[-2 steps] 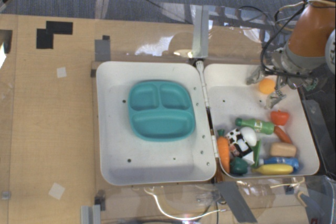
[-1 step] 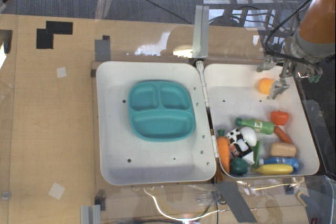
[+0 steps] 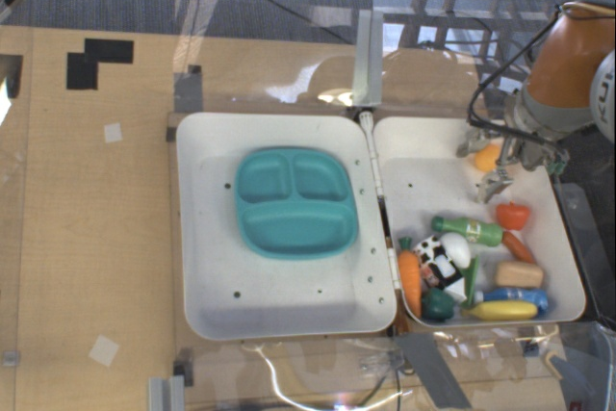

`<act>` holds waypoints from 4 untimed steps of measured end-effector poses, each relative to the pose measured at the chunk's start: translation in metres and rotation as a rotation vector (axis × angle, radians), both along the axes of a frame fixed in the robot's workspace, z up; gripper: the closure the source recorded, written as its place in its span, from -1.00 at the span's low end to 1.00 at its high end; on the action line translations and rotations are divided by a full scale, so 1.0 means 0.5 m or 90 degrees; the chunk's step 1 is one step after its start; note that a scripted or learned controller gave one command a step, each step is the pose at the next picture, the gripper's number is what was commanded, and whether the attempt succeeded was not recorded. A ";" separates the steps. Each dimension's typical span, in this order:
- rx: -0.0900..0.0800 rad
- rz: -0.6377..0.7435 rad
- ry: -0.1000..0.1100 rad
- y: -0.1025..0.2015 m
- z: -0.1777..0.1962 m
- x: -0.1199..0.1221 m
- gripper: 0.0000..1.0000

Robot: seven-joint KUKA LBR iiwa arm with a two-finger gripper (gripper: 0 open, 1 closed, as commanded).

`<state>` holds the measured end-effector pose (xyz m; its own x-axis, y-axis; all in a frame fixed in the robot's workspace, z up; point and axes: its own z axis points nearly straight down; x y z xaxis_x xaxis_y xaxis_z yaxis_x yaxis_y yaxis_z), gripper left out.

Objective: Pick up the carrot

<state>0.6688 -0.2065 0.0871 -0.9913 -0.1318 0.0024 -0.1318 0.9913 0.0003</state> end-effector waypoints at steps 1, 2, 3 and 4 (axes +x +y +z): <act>-0.003 0.002 -0.016 0.003 0.033 0.012 1.00; 0.000 -0.122 -0.011 0.093 0.121 0.008 1.00; -0.002 0.148 -0.011 0.000 0.006 -0.070 1.00; -0.002 0.149 -0.010 0.002 0.005 -0.070 -1.00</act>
